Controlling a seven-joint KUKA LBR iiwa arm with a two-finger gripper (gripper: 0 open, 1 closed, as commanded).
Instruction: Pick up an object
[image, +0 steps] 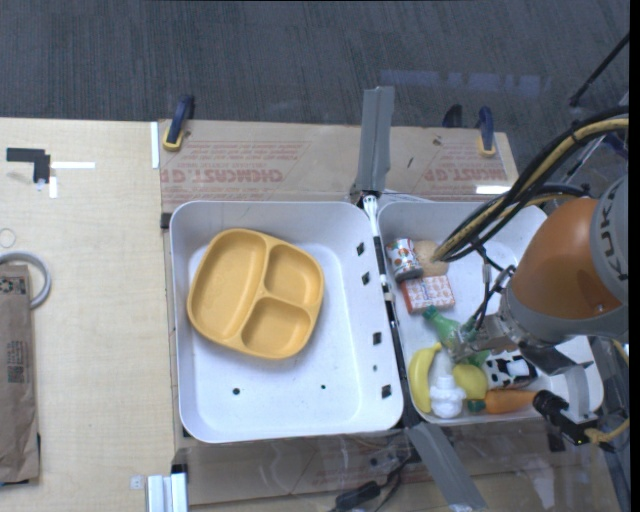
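Gripper (468, 346): hanging low over the near part of the right bin (398, 300), among the packed objects; whether open or closed, impossible telling from this angle.
Likely target: either the green bottle (437, 323) or the yellow lemon-like piece (468, 378), both lying just beside the gripper.
Crowding: banana (420, 376), white lump (445, 397), orange carrot-like piece (508, 401) and black-and-white toy (511, 369) pressing together along the near wall, several touching.
Farther items: small can (402, 258) and red-patterned packet (429, 293) sitting apart toward the far left of that bin.
Left bin (200, 400): holding only a yellow divided plate (256, 293), well apart from the arm.
Risk one: closing on two neighbours at once, or on none, owing to the tight packing.
Risk two: rounded, smooth shapes squirting sideways under a pinch.
Risk three: nudging the pile against the near wall, jamming things harder.
Risk four: cables (520, 195) trailing above the bin, possibly snagging.
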